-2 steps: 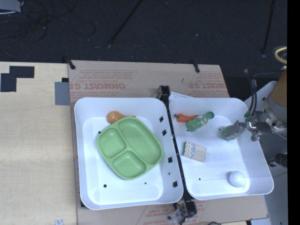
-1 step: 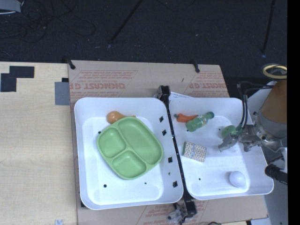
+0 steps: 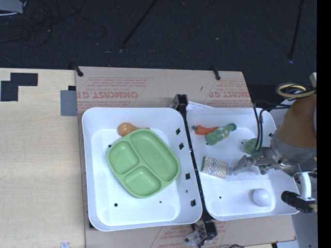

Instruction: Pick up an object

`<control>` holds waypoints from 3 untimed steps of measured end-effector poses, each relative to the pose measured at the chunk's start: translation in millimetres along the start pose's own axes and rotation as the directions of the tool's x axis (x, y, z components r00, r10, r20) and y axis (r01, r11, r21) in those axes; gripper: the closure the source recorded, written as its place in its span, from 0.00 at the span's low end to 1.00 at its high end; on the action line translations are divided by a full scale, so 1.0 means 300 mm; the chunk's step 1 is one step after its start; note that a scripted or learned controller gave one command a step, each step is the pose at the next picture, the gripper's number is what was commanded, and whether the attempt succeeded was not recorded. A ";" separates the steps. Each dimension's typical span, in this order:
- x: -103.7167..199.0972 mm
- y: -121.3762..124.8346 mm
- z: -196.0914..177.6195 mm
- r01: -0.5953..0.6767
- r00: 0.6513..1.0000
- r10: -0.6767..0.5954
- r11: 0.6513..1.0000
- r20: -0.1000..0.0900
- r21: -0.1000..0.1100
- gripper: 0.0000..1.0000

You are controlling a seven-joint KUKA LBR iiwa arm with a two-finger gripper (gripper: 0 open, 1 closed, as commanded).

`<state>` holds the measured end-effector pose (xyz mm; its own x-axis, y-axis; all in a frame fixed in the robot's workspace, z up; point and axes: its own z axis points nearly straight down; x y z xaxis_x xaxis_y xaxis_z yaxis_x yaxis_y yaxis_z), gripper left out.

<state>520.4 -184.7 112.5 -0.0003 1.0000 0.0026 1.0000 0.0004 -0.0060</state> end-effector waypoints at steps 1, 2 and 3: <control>-0.005 0.001 -0.040 -0.004 1.000 0.004 1.000 0.001 -0.001 1.00; -0.015 0.013 -0.248 0.001 1.000 -0.001 1.000 0.004 -0.009 1.00; -0.028 0.036 -0.449 0.001 1.000 -0.001 1.000 0.004 -0.010 1.00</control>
<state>532.1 -193.5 247.2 -0.0010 1.0000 -0.0014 1.0000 0.0010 0.0036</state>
